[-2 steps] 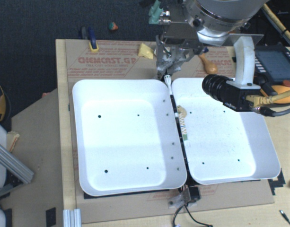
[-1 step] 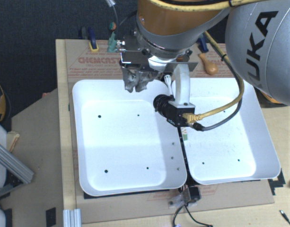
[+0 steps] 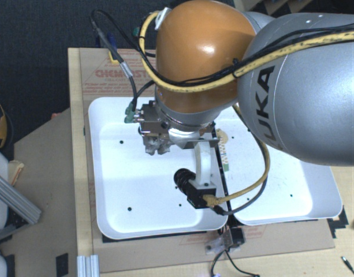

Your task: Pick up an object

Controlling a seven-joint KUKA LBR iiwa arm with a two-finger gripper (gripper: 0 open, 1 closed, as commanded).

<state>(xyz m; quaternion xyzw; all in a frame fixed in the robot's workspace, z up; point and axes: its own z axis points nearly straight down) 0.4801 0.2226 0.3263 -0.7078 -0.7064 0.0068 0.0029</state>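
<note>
My gripper [image 3: 156, 142] hangs under the big orange wrist band, over the back middle of the left bin [image 3: 116, 178]. Its metal body shows just above the bin's white floor, and nothing shows in its grasp. A small tan and green object [image 3: 223, 149] lies by the divider between the two bins, partly hidden by the arm. The orange band and the grey arm hide much of both bins.
The right bin [image 3: 292, 195] lies under the grey arm. A black cable fitting [image 3: 191, 190] with a yellow cable hangs from the arm over the left bin's front right. The bins rest on a brown board [image 3: 84, 85].
</note>
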